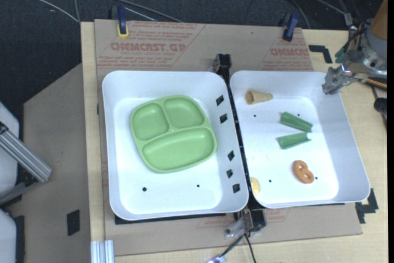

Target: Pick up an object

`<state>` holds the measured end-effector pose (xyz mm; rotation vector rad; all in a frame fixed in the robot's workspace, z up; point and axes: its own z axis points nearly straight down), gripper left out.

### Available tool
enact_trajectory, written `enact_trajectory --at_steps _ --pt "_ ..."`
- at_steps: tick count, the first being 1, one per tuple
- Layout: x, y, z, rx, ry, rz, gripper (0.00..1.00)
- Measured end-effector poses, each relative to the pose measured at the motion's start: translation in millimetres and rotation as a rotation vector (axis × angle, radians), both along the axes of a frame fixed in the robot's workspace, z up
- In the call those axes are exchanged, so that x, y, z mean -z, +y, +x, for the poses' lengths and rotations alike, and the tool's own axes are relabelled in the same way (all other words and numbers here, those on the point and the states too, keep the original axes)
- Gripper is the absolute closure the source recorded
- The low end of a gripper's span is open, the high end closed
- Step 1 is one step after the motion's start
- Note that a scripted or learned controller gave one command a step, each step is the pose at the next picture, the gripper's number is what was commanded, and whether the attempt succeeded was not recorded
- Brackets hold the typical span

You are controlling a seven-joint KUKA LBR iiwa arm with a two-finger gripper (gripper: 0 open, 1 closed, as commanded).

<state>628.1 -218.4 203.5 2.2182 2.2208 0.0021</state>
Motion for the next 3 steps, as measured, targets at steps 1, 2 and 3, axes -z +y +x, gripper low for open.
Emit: enact_trajectory --at_steps 1,2,3 --pt "6 54 4 -0.004 0.005 0.003 1.0" --pt "-8 109 12 -0.002 0.001 0.002 1.0" --pt "-10 162 5 -0.002 0.006 0.002 1.0"
